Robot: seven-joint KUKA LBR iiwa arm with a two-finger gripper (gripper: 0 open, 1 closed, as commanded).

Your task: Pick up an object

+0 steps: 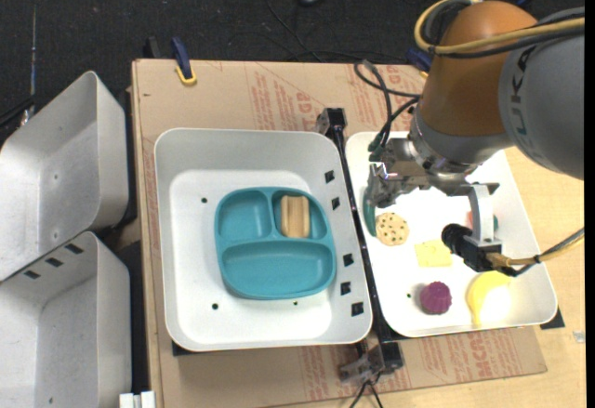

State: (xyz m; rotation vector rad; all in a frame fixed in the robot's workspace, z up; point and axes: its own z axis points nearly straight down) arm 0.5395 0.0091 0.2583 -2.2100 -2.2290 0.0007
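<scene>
My gripper (381,179) hangs over the upper left part of the right bin (521,211), just above a round chocolate-chip cookie (392,230). A green item (369,217) lies against that bin's left wall, right under the gripper. Toward the bin's front lie a flat yellow square (432,254), a purple round fruit (434,297) and a yellow fruit (485,296). Nothing shows between the fingers.
The left bin (186,174) holds a teal divided tray (270,262) with a tan bread-like piece (295,215) in its upper right compartment. A black divider with clips (346,211) runs between the bins. The arm's bulk covers the right bin's back.
</scene>
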